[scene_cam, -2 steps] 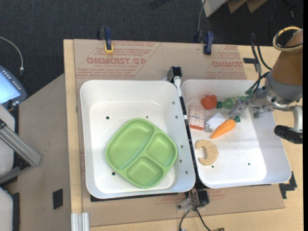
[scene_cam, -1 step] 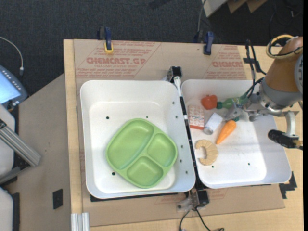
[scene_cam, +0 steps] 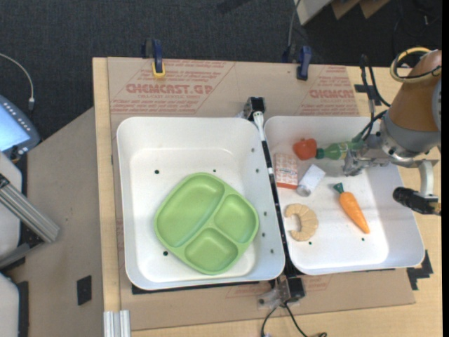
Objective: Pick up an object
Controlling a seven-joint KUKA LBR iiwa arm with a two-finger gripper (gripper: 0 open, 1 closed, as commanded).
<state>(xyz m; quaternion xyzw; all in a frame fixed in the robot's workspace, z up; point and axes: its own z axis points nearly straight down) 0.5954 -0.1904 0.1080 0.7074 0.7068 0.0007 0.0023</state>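
The right bin (scene_cam: 393,248) holds a red pepper-like toy (scene_cam: 304,148), a green bottle (scene_cam: 334,150) lying on its side, an orange carrot (scene_cam: 353,211), a white and orange packet (scene_cam: 285,170), a small white tube (scene_cam: 311,180) and a tan crescent-shaped piece (scene_cam: 303,222). My gripper (scene_cam: 354,162) is low over the bin's far right part. It sits at the bottle's right end and just above the carrot's green top. The wrist hides what lies right under it.
The left bin (scene_cam: 133,188) holds a green divided plate (scene_cam: 207,222). A black divider bar (scene_cam: 266,163) runs between the bins. The arm's grey body (scene_cam: 414,114) and a black cable (scene_cam: 417,201) overhang the right bin's right side.
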